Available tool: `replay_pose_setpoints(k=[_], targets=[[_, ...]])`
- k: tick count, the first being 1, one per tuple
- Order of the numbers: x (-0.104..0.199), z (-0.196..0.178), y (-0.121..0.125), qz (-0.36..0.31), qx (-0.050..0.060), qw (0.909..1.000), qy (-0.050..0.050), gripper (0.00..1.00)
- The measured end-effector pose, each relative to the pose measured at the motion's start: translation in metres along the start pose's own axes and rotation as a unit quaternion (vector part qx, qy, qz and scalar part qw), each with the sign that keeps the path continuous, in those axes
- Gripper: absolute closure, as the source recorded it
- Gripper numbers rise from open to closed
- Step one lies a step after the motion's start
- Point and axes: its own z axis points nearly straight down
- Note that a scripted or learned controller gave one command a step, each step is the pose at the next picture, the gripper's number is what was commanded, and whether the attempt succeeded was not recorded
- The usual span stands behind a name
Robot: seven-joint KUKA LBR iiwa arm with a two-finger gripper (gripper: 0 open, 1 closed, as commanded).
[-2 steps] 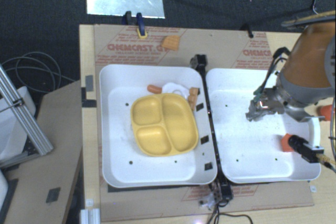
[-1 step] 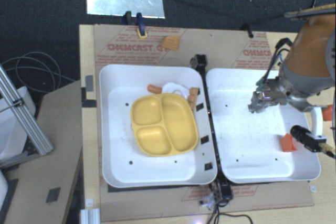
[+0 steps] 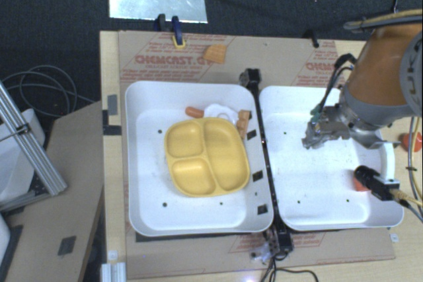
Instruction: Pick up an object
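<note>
Where the left bin [image 3: 142, 162] sits on the bench, a yellow divided plate [image 3: 206, 156] lies flat on its floor, turned a little askew and taking up most of the middle. Just behind the plate's far edge, three small things lie in a row. The first is a short orange piece [image 3: 194, 112]. Next is a white object [image 3: 220, 111] that sits against the plate's rim, and last is a tan block [image 3: 244, 119] close to the bin's right wall. Across the seam between the bins, the right bin [image 3: 310, 208] shows a mostly bare white floor. The gripper [image 3: 316, 137] hangs low over the left-centre part of that floor. From this angle I cannot tell whether it is open or closed. The grey arm [image 3: 380, 76], with its orange band, reaches in behind it from the upper right. Further right, towards the bin's near right corner, a small orange-red object [image 3: 360, 184] lies on the floor, partly hidden and apart from the gripper.
</note>
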Motion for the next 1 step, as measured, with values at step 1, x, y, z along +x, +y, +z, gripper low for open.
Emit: replay_pose_setpoints(k=[1], targets=[[-0.0247, -0.0186, -0.0015, 0.003, -0.002, 1.0000, -0.001, 1.00]])
